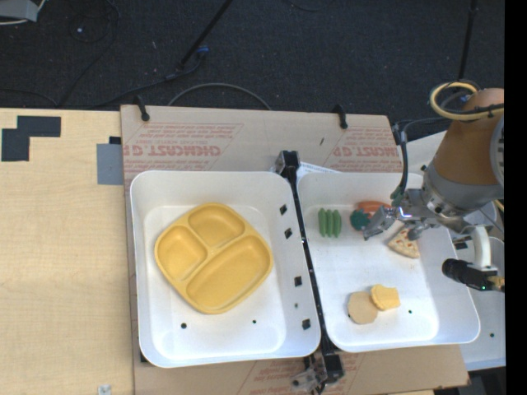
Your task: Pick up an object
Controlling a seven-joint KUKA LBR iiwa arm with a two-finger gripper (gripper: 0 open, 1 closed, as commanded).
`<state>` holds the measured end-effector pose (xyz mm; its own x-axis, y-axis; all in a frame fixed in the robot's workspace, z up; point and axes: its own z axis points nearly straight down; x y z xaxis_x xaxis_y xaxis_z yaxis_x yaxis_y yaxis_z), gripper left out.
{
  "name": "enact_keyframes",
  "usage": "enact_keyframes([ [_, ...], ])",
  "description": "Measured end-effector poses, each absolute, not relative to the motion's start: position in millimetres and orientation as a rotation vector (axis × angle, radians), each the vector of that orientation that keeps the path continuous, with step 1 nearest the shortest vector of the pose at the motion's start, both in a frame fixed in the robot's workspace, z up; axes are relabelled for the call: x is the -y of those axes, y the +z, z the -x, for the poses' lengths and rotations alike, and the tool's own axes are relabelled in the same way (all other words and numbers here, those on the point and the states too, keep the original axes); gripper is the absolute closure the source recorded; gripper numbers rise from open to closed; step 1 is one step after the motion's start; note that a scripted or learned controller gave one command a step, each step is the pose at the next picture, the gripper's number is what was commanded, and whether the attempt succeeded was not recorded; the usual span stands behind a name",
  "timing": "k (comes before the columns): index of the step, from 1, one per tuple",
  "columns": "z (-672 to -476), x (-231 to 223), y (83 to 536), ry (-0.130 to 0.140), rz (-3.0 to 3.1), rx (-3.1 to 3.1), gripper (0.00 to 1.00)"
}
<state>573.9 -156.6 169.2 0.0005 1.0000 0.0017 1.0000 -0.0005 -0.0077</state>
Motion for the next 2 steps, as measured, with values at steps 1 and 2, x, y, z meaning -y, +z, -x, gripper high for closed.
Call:
enact_keyframes([
  [1,-576.4,148,121,0.005,2.216,2.218,0.00],
  [2,-575.7,147,86,0.004,2.218,2.218,0.00],
])
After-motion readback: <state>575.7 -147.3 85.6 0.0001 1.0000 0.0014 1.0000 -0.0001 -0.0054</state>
